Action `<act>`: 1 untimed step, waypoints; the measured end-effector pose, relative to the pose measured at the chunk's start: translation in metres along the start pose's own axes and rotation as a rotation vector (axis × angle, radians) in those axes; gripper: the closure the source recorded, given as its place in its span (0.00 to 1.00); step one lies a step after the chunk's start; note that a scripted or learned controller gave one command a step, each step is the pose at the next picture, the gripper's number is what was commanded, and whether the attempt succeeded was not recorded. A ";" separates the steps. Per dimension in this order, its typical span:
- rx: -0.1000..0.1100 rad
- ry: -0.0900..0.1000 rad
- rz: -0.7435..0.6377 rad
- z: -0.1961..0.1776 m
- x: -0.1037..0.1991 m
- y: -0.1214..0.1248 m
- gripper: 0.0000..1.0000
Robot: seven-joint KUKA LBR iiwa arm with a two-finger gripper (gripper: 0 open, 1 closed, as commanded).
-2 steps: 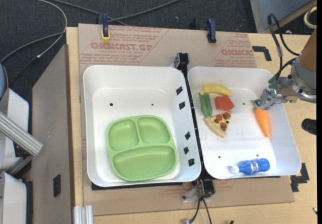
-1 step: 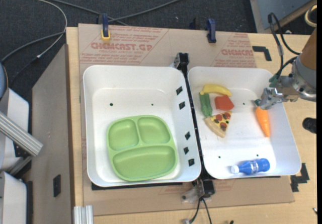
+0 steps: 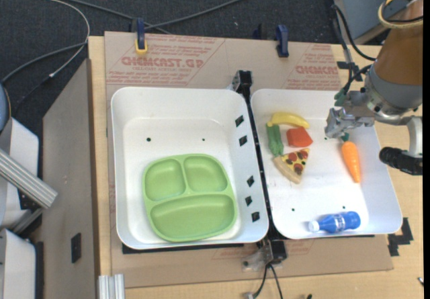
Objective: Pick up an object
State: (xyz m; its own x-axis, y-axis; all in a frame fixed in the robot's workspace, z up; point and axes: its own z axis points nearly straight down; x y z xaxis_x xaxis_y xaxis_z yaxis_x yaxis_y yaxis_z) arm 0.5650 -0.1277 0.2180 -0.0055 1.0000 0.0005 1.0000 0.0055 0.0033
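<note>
The right bin is the reference for what follows. A carrot lies on its floor toward the right wall, roughly midway along that wall; its long axis runs near parallel to the wall, the broad end toward the bin's far rim and the narrow tip toward the near rim, leaning slightly outward. The gripper hangs over the bin just beyond the carrot's broad end, close above it but with nothing seen between its fingers; whether the jaws stand apart or together cannot be told from this angle. In the far-left part of the bin sit a yellow banana, a green vegetable lying lengthwise beside the left wall, a red piece and a pizza slice, all clustered close together and well apart from the carrot. A blue bottle lies on its side against the near rim, its long axis along that rim, white cap end toward the bin's left. Left of this bin, the left bin holds a green divided plate
</note>
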 end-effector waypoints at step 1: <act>0.000 0.001 -0.001 -0.007 0.048 0.013 1.00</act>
State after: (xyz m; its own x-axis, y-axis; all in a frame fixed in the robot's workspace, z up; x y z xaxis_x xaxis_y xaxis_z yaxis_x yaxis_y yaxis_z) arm 0.5777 -0.0795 0.2256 -0.0066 1.0000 0.0013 1.0000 0.0066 0.0032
